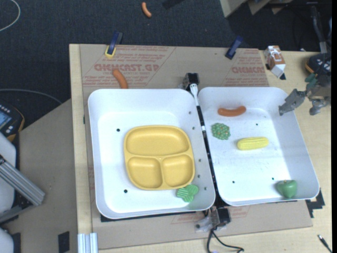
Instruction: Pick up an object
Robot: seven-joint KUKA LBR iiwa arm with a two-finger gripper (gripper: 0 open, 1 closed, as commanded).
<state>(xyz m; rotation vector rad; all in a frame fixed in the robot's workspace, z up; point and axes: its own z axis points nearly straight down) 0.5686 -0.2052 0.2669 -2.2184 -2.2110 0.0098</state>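
Corn (253, 143) lies mid right bin (300, 136) (pincer (303, 101) at the rim).

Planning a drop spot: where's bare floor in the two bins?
Right bin: open middle, between the corn and the green pepper. Left bin: strip above the yellow tray and down its left side. Crowded: right bin's top-left, around the sausage and broccoli.

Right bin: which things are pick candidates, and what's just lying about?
Candidates, in the right bin:
- sausage
- broccoli
- corn cob
- green pepper
- gripper, at the bin's far right corner

Lying about:
- yellow divided plate, left bin
- green toy, beside the plate
- orange sausage, on the cardboard
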